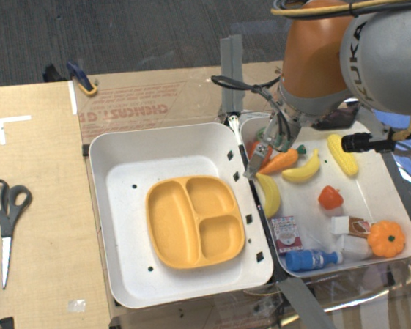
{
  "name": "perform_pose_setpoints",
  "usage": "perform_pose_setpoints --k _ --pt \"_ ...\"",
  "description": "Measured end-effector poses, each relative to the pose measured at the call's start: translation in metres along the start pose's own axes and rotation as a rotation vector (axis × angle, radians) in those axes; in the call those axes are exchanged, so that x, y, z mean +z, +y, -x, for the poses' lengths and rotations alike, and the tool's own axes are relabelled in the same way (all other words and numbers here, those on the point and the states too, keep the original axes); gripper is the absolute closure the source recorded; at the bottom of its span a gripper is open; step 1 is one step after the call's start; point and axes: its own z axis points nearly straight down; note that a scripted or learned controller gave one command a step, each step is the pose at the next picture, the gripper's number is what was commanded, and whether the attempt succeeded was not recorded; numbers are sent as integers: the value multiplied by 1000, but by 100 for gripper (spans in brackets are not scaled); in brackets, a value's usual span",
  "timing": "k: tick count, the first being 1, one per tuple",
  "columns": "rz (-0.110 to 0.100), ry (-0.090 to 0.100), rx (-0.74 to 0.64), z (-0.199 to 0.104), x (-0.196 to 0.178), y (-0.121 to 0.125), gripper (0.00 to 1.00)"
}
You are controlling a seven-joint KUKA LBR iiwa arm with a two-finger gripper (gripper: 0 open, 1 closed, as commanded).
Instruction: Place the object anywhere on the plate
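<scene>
The pincer [263, 150] is seen low over the right bin [397, 197], at its upper-left corner, and the carrot [279, 161] is found just beside its tip; whether it is clamped or apart cannot be told. In the left bin [117, 229] a smooth yellow three-compartment plate [195, 220] is set. Around the carrot, two bananas [302, 170], a corn cob [342, 155], a red pepper [330, 197], a ribbed pumpkin [386, 239] and a blue bottle [311, 260] are scattered.
</scene>
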Motion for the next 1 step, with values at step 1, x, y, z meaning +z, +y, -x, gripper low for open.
perform_pose_setpoints --k 1 --pt "0 -2 -2 1 -9 0 100"
